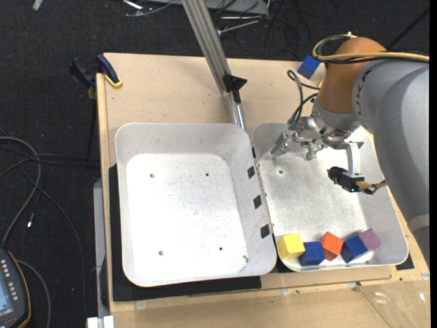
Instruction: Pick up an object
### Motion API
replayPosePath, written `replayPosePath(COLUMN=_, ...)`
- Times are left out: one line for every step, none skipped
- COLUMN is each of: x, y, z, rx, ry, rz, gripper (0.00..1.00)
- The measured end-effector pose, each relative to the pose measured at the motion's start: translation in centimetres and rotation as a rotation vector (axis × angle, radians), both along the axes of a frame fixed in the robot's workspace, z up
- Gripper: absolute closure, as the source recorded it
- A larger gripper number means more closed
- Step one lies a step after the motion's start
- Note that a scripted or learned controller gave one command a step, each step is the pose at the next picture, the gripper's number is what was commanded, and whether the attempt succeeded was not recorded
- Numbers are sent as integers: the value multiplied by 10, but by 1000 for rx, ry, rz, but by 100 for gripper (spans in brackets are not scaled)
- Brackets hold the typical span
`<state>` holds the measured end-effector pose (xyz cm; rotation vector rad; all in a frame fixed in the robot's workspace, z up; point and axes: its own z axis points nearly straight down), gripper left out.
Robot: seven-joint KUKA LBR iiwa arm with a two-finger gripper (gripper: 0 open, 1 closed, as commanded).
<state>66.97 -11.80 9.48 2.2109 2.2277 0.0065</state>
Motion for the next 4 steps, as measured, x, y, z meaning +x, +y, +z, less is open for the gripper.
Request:
replayPosePath(x=-52, y=-2, z=77, rx=-1, ry=1, rz=-10, gripper=0)
replayPosePath(x=-101, y=1, z=47, rx=0, ry=11, rz=-10, gripper=0)
replayPosePath(x=-107, y=14, z=-2, rx=-1, ry=7, rz=-9, gripper=0)
replayPosePath(x=-165, y=14, z=1, rx=-1, ry=6, rz=-10, gripper=0)
